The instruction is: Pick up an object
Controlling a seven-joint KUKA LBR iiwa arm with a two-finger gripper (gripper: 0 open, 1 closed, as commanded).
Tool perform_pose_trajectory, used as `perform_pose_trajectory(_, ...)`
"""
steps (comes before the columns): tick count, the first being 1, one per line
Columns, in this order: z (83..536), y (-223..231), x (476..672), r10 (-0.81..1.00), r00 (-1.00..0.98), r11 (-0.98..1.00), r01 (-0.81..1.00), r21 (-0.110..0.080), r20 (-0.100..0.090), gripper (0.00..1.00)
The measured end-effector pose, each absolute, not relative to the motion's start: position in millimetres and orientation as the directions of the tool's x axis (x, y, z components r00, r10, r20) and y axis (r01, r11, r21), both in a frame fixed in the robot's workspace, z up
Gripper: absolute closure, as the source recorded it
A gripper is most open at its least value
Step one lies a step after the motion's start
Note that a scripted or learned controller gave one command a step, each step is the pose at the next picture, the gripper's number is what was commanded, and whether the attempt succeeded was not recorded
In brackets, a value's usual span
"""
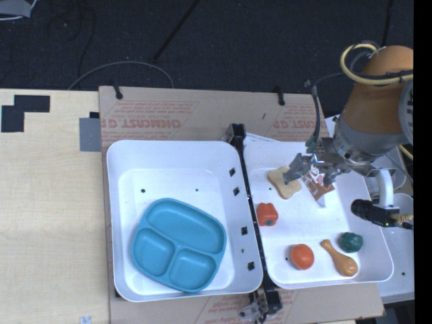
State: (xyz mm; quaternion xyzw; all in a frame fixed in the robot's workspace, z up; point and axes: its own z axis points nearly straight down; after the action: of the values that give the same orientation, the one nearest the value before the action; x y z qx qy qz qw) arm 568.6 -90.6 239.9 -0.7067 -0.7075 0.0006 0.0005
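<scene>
Reaching from right, end effector (308,169) over right bin (378,275).

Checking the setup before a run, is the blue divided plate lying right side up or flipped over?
Right side up: the blue plate lies in the left bin with its three hollows facing up.

A wooden bench (47,201) bears cardboard (189,113) under two white bins (172,155).

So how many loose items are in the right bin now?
5: tan piece under the gripper, orange pepper by the divider, tomato, drumstick, dark green item. The arm may hide more.
</scene>
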Motion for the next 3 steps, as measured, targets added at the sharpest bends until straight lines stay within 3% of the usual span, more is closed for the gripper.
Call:
perform_pose_trajectory(2,134,-97,555.1,1.0,0.0,0.0,1.0,-0.009,0.002,0.0)
perform_pose_trajectory(3,103,-97,559.1,1.0,0.0,0.0,1.0,0.01,-0.001,0.0)
